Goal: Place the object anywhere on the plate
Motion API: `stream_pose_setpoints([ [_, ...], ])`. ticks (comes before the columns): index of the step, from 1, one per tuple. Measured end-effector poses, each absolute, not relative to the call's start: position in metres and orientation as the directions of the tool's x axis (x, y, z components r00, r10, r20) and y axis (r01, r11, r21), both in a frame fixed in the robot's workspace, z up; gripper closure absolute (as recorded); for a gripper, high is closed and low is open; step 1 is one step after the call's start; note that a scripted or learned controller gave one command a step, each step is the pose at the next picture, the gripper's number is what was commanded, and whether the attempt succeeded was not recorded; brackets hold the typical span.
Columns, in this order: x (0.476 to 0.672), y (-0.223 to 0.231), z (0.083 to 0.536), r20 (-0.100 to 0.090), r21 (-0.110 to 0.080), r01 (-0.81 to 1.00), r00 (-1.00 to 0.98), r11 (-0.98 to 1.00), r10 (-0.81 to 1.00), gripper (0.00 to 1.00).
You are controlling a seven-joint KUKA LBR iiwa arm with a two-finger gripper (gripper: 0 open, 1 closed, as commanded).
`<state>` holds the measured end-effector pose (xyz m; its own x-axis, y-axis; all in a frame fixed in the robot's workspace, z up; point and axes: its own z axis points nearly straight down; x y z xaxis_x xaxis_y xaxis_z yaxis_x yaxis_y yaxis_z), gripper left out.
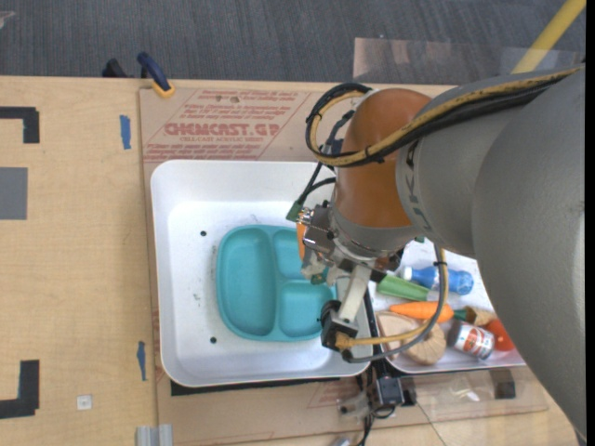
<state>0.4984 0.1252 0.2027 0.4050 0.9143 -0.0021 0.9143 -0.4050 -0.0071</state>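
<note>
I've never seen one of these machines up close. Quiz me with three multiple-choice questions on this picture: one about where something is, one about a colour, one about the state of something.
1. Where does the plate lie?
A. in the left bin
B. in the right bin
C. on the cardboard sheet

2. What colour is the plate?
A. red
B. teal
C. yellow

3. How do things stand on the plate's visible surface?
A. it is stacked with cans
B. it is flipped upside down
C. nothing rests on its visible compartments

Answers:
1. A: the plate sits inside the left bin, while the carrot and can lie in the right bin.
2. B: its whole surface is blue-green against the white bin.
3. C: its compartments face up and look bare, though the arm's wrist covers its right edge.
</note>
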Motion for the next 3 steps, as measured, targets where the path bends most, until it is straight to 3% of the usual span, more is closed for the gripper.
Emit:
stream_pose_setpoints([
  [1,0.5,0.124,0.213,-0.002,-0.005,0.913,0.407,-0.407,0.913,1.0],
  [2,0.478,0.197,0.221,-0.002,-0.001,0.675,0.738,-0.738,0.675,1.0],
  [3,0.479,0.197,0.221,-0.002,-0.001,0.674,0.739,-0.739,0.674,0.0],
])
